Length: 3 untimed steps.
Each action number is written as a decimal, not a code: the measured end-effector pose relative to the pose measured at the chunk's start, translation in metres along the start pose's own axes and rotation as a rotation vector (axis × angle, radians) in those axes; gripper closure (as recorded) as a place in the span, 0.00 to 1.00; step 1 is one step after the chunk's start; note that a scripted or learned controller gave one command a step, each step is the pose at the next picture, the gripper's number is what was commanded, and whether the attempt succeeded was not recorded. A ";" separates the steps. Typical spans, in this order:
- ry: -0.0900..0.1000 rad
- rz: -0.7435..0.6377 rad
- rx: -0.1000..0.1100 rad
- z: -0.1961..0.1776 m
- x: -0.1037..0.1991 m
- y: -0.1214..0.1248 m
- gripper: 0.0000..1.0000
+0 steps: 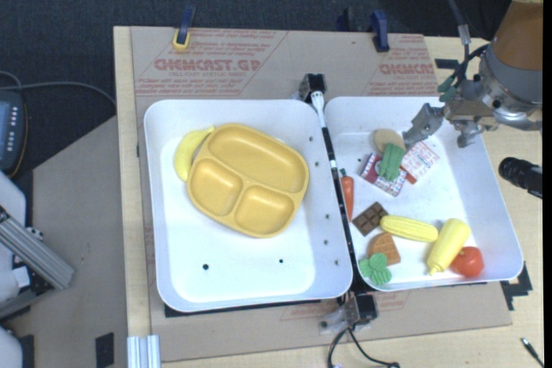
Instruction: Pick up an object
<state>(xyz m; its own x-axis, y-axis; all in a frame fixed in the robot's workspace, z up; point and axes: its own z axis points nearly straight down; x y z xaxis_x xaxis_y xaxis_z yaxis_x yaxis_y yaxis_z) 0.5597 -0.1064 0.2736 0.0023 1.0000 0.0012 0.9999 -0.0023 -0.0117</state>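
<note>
**A:** What am I looking at on your feed?

**B:** I'm watching two white bins sitting side by side on the surface. The left bin is carrying a yellow divided tray, with a banana poking out from under its left edge. The right bin is holding the small toy foods.

**A:** Where is the arm sitting?

**B:** The arm is reaching in from the right, over the upper right part of the right bin. The pincer is hanging above the bin's upper middle, pointing left and down toward the clutter. I'm not making out whether its fingers are open or closed; from this angle I cannot tell. I'm seeing nothing clearly between them.

**A:** And the things to pick?

**B:** Just below and left of the pincer, a tan rounded piece is lying beside a green item, which is resting on a red-and-white packet. A carrot is lying along the bin's left wall. Lower down, a brown chocolate square is sitting next to a corn cob. A yellow bottle-shaped piece is leaning against a tomato in the lower right corner. A green leafy piece is lying at the bottom edge, touching an orange-brown item.
</note>
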 end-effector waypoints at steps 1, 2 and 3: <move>-0.001 -0.002 -0.012 -0.006 0.000 0.002 0.00; 0.000 -0.002 -0.006 0.037 -0.003 0.003 0.00; 0.000 -0.001 -0.005 0.084 -0.010 -0.001 0.00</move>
<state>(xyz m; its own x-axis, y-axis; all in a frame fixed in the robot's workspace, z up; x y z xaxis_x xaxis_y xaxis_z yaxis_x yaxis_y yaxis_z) 0.5580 -0.1161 0.1896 0.0014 1.0000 0.0016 1.0000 -0.0014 -0.0071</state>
